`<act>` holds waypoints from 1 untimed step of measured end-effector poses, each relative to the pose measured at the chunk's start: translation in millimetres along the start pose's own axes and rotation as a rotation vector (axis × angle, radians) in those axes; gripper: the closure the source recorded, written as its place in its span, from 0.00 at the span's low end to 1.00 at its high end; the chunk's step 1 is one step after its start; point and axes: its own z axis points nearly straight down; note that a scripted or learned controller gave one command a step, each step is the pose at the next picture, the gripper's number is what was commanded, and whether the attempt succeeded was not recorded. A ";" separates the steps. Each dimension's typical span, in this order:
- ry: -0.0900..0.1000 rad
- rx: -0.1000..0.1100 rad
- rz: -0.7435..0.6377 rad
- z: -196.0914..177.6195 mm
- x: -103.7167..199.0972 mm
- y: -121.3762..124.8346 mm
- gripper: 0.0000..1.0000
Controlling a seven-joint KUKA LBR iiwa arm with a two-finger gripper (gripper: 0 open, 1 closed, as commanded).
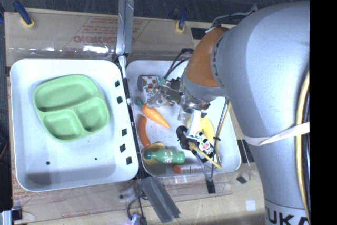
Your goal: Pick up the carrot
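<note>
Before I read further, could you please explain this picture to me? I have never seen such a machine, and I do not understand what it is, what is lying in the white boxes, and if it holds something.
The big grey shape is a robot arm, reaching in from the right. One camera above the bench looks down at a slant. The bench carries two shallow white bins. The left bin holds a green divided plate. The right bin holds the carrot, a green bottle, a sausage-like orange piece, a small printed box and something yellow. The arm's pincer is just above the carrot. Whether it grips the carrot, I cannot tell.
</note>
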 end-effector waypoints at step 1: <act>-0.006 0.018 -0.159 -82.8 30.7 -69.0 0.00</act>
